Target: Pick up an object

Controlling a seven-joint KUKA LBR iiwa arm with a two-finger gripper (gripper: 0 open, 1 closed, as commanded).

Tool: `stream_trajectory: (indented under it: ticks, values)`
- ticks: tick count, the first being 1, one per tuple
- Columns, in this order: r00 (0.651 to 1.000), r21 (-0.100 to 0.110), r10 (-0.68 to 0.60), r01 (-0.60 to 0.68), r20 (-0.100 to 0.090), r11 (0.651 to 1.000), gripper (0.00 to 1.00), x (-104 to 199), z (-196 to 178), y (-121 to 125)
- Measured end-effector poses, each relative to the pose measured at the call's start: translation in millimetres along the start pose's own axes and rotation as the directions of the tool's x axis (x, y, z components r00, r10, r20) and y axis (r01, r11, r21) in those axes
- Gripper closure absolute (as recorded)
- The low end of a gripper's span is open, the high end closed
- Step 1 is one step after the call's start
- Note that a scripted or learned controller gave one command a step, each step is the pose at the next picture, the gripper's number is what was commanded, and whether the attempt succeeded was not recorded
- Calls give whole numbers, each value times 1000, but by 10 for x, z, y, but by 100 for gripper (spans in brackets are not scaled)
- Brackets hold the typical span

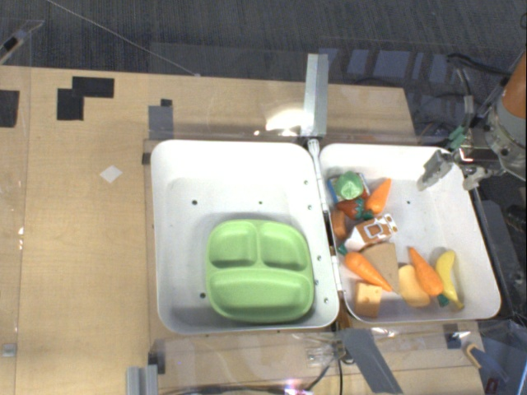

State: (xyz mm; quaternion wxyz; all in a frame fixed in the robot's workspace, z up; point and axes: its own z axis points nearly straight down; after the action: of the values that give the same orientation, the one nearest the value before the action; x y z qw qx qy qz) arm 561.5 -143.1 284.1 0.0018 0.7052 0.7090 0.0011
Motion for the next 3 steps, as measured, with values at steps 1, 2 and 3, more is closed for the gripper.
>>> stream_trajectory:
  ticks: [1, 2, 3]
  values:
    - [1000, 1, 9, -9, -1, 1000, 0, 28, 1548, 677]
    - [1000, 0, 10, -10, 0, 1000, 0, 26, 1543, 680]
    - [1000, -5, -26, 26, 0, 1000, 0, 73, 1764, 739]
